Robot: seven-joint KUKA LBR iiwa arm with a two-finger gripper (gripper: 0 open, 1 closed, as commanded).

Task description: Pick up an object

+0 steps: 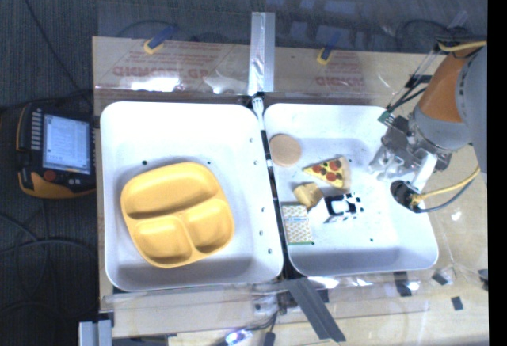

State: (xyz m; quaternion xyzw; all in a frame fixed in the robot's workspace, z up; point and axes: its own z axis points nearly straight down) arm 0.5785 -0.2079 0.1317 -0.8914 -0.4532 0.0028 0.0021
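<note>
- Over the right-hand shallow white bin [412, 253], near its right wall, you have the end effector [394, 165] hanging from the grey arm with the orange band [440, 95]. From this slanted view you cannot tell whether it is open or closed, and nothing is visibly held.
- Your candidates all lie in the left half of that bin, well apart from the end effector: a round tan disc [285, 149] nearest the divider, a triangular toy pizza slice with red dots [330, 170], a small yellowish lump [307, 194], a black-and-white blocky piece [342, 206] and a flat green-checked packet [295, 223].
- The left-hand white bin [127, 119] carries a yellow three-compartment plastic tray [176, 212], which seems out of play for now.
- Crowding is the likely trouble. The lump, packet and black-and-white piece sit just beside one another, so a descent there could nudge a neighbour or clamp two things at once.
- The packet and pizza slice look flat, so a pinch may slide over them and come up bare.
- The packet and disc lie close to the divider wall, which could block one side of a grasp.
- Watch the yellow cable [447, 186] looping by the wrist; it might drag low over the bin.
</note>
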